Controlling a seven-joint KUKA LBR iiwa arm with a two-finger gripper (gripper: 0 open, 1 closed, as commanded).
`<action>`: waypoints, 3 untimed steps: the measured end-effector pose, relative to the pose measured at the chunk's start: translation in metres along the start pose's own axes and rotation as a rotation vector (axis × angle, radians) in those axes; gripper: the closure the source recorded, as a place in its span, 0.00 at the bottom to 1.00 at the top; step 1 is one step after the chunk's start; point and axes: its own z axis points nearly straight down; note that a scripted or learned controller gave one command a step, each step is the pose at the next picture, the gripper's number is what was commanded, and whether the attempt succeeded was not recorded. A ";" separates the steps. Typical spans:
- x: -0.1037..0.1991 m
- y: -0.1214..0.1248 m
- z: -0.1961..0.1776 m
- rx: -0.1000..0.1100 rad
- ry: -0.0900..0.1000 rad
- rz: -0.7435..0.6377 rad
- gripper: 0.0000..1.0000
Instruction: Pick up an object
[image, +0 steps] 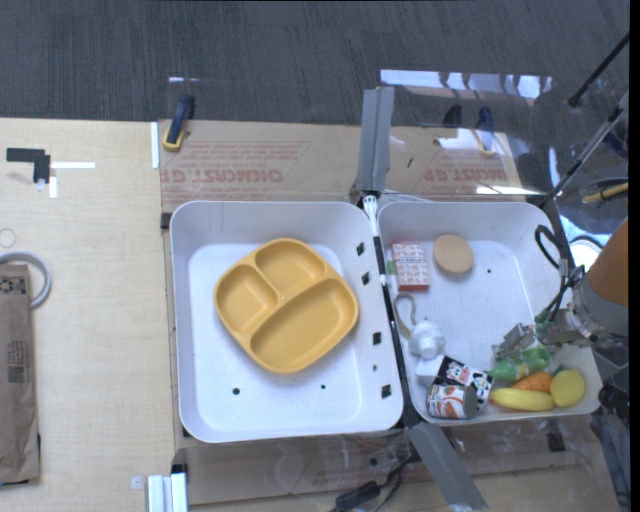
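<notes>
My gripper (517, 342) reaches in from the right and hangs low over the front right corner of the right bin (462, 206). It sits just above a cluster of toy food: a green piece (535, 358), an orange carrot (536, 381), a yellow banana (520, 399) and a yellow lemon (567, 388). I see nothing lifted. Left of the cluster lies a black, white and orange can (455, 391) on its side, with a white crumpled object (426, 338) behind it. A red and white box (410, 265) and a tan round disc (453, 254) rest at the back.
A yellow divided plate (287, 303) lies in the left bin (260, 208). A grey divider post (375, 140) stands behind the bins' shared wall. Cables (552, 250) hang over the right bin's far right rim. A brown paper bag (15, 370) lies on the bench at left.
</notes>
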 end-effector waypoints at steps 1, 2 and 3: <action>-0.002 0.001 -0.009 -0.004 -0.007 0.005 1.00; -0.002 0.001 -0.018 -0.005 -0.007 0.008 1.00; 0.058 0.081 -0.163 -0.002 -0.013 0.304 1.00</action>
